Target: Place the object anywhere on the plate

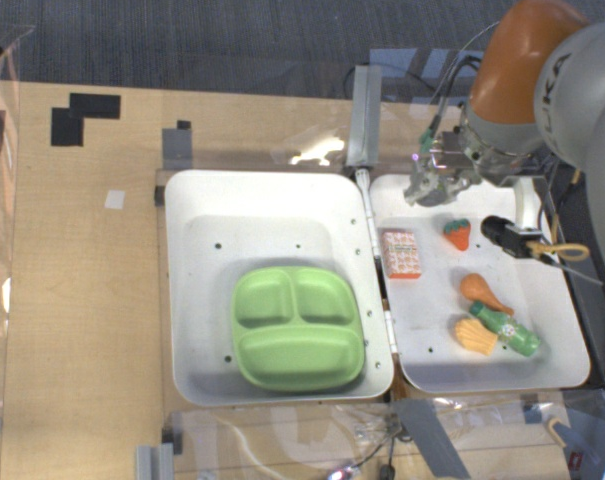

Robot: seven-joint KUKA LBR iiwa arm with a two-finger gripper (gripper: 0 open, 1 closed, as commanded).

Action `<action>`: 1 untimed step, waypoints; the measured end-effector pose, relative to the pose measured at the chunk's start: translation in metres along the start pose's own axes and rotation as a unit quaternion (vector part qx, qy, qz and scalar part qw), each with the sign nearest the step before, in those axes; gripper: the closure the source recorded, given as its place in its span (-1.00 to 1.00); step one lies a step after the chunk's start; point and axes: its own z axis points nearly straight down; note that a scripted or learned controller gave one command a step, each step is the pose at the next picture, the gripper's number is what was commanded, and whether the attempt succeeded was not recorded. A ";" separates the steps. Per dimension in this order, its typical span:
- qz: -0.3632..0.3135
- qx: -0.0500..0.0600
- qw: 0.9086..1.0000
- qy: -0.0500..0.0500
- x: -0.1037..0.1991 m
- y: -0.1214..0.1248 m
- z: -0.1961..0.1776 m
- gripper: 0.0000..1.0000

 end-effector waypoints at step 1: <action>-0.093 0.000 0.996 0.001 0.065 -0.050 0.027 1.00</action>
